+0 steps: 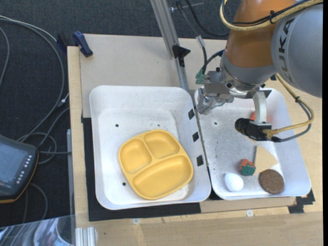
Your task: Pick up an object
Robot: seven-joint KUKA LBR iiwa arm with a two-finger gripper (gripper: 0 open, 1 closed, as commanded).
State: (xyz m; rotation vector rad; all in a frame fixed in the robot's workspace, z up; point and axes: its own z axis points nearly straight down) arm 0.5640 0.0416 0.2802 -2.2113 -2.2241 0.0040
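My gripper [207, 104] hangs over the far left corner of the right bin [225, 137], close to the wall between the two bins, with the bulky orange-banded wrist above it. Several small things lie toward the near side of that bin: a white egg [234, 182], a brown round cookie [270, 181], a small red and green toy [247, 167] and a tan wedge [266, 156]. All of them lie well in front of the gripper, apart from it. Nothing shows at the gripper's tip.
A yellow divided plate [155, 163] lies in the left bin [110, 117]. A black piece on a cable [251, 128] hangs by the arm over the right bin, with a bit of orange [253, 117] behind it. A metal post [169, 29] rises behind the bins.
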